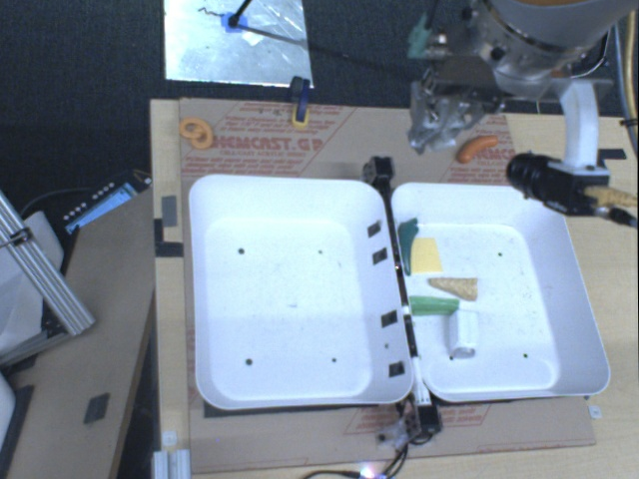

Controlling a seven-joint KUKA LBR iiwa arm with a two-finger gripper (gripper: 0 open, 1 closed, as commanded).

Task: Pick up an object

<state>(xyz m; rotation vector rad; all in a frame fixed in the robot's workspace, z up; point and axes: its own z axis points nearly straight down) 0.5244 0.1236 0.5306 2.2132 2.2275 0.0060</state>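
My gripper [439,128] hangs high above the far edge of the right bin [559,367], over the brown board. Nothing shows between its metal fingertips. In the right bin lie a yellow block [426,255], a dark green piece [407,239] against the bin's left wall, a tan wedge [456,286], a green stick [433,306] and a white cylinder [463,332]. All of them sit in the left half of that bin, well below the gripper.
The left bin [215,367] stands beside the right one. On the board behind the bins lie an orange sausage-shaped piece [476,148], a tan ring [196,132] and a blue-and-yellow clamp [300,102]. A metal sheet [238,26] lies at the far back.
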